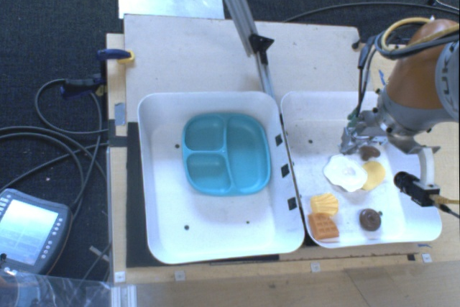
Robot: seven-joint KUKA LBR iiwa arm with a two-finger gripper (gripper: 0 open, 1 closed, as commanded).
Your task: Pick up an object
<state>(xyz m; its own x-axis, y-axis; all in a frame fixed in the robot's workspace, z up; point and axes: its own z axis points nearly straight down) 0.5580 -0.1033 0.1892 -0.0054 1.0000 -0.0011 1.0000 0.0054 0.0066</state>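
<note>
**Gripper low in the right bin, beside a small brown piece**

Nearest the lower edge of the frame, the right bin (424,230) holds an orange waffle-like block (323,227) and, just above it, a ridged yellow piece (324,204). A dark brown round item (370,219) lies to their right, apart from both. Further up sit a white fried-egg piece (346,173) and a yellow disc (374,175), touching along the egg's right side.

Directly above these lies a small brown piece (369,152), at the upper right of the egg. The gripper (353,140) hangs at its upper left, very close; contact cannot be confirmed. Its state cannot be told from this view.

Judgement: the small brown piece is the likeliest target. It lies toward the lower right of the gripper tip, so a short shift that way would centre it. Its long axis is not legible.

In the left bin (162,226), a teal divided plate (226,154) rests near the centre.
</note>
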